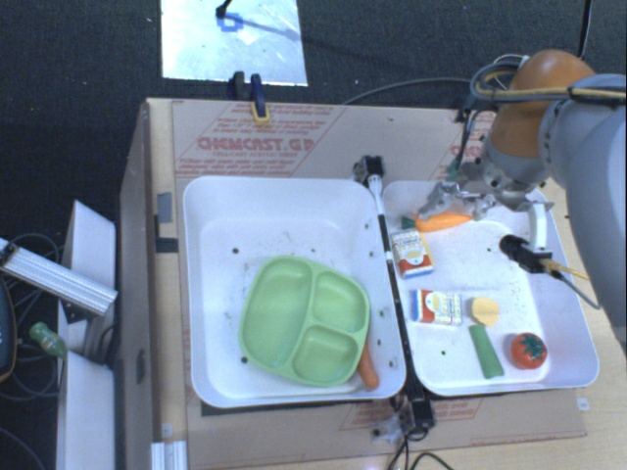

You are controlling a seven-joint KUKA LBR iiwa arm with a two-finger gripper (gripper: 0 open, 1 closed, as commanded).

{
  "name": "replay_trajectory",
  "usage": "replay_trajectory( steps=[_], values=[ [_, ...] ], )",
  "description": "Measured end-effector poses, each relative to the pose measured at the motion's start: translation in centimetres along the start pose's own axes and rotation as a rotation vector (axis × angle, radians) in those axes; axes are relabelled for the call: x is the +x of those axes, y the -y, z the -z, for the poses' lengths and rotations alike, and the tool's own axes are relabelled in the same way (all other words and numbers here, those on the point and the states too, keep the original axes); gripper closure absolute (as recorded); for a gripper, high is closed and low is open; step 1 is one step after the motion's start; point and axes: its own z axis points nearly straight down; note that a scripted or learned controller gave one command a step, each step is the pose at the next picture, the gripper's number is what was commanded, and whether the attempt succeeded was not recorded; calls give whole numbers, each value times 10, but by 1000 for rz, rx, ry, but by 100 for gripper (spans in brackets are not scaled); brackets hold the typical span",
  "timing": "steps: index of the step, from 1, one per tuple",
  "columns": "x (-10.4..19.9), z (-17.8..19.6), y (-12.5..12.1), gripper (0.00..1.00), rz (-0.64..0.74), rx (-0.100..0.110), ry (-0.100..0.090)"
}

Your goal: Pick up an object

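The gripper (pixel 453 200) hovers right above the carrot (pixel 446 221), apparently lining up a grab; jaw state unclear.

Bench surroundings, away from the bins

A shiny metal sheet (pixel 233 25) lies on dark carpet at 12 o'clock; a blue clamp (pixel 257 94) grips the cardboard (pixel 284 135) edge just below; a green-tipped tool (pixel 44 339) sits at 9 o'clock.

You see a brown bench (pixel 294 130). Two white bins sit on it, the left bin (pixel 211 262) and the right bin (pixel 563 331), side by side.
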Motion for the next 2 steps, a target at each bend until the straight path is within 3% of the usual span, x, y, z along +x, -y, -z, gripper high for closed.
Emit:
replay_trajectory(
  steps=[1,2],
  values=[
    [31,-12,-1,0,1,-5,3],
    [30,-3,-1,100,3,-3,3]
  ],
)
